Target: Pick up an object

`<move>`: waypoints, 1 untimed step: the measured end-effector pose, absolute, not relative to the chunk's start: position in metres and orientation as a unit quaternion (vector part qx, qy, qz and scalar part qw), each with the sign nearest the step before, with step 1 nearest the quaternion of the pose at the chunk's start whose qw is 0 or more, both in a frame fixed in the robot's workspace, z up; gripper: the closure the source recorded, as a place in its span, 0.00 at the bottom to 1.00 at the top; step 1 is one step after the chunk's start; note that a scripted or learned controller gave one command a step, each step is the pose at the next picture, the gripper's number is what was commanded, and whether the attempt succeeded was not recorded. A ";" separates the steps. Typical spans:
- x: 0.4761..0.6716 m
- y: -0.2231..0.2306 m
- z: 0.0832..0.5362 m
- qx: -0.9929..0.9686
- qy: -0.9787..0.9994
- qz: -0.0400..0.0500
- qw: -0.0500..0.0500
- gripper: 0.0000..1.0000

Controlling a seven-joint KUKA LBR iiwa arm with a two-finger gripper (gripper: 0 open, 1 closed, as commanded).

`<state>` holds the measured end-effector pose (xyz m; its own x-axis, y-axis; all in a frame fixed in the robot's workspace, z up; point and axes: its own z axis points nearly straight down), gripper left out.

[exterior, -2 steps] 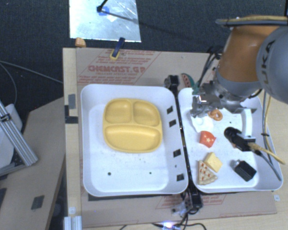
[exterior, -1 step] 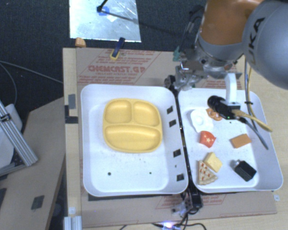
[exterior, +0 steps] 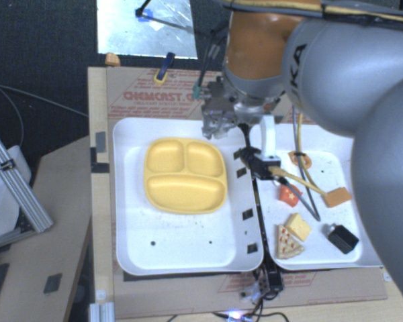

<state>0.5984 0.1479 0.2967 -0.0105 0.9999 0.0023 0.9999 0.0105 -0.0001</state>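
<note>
Nothing's been picked up so far. The pickable stuff sits in the right white bin (exterior: pixel 322 260): a small red block (exterior: pixel 288 194), a pale yellow cheese wedge (exterior: pixel 298 226), a toy pizza slice (exterior: pixel 288 245), a tan flat piece (exterior: pixel 337 196) and a black block (exterior: pixel 342 238). The left white bin (exterior: pixel 131 247) has a yellow divided plastic plate (exterior: pixel 185 175). The gripper (exterior: pixel 218 123) hangs over the left bin's far edge, just past the plate. Can't tell its opening from here.

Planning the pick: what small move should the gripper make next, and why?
Probably shift toward the right bin: the gripper hangs over the left bin's far rim, while the red block, cheese wedge and black block lie there.
</note>
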 end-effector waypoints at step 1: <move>0.539 0.128 0.334 -0.707 -0.707 -0.001 0.000 1.00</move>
<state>0.5395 0.1278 0.3344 -0.0001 1.0000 0.0014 1.0000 0.0001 0.0004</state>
